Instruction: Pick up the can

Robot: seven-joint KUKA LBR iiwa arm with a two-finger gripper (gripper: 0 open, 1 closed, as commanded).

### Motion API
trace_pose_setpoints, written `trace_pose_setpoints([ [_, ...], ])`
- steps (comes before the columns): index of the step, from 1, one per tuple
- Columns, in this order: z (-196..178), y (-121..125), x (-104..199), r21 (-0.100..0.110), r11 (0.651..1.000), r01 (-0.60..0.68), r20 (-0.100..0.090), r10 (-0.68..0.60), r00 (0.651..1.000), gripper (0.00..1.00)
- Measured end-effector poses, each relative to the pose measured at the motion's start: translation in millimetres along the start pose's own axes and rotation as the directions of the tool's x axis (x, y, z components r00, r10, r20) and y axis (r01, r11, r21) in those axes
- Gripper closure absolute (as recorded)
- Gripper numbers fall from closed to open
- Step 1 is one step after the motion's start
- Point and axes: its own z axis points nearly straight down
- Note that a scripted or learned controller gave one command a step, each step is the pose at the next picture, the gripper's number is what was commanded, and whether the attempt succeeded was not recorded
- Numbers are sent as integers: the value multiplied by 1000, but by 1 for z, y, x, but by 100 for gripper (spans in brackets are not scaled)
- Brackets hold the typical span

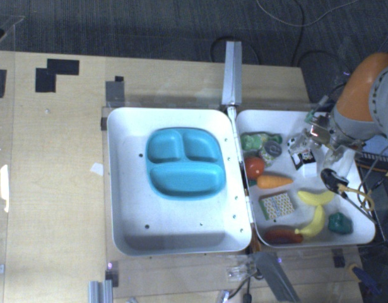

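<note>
The can (271, 148) is small, with a green wall and a grey top. It sits near the back left of the right bin (364, 232), touching a green leafy toy (252, 141). My gripper (302, 149) hangs over the back middle of that bin, a short way to the right of the can and apart from it. Nothing shows between its tips. The grey arm with its orange band (361, 96) reaches in from the right.
Also in the right bin are a tomato (254, 166), a carrot (274, 182), a patterned block (276, 205), a banana (315, 210), a dark red vegetable (281, 235) and a teal object (338, 223). A blue divided plate (184, 163) lies in the left bin (127, 232).
</note>
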Motion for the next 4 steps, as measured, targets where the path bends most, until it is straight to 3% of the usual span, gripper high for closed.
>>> trace_pose_setpoints([
  [1, -54, 59, 16, -2, 908, -419, -1, 419, 908, 0],
  [2, -20, 1, 28, 1, 862, -506, -1, 506, 862, 0],
  [3, 17, -63, -18, -2, 871, -492, -3, 492, 871, 0],
  [4, -70, -116, -41, 1, 781, -624, 0, 624, 781, 0],
])
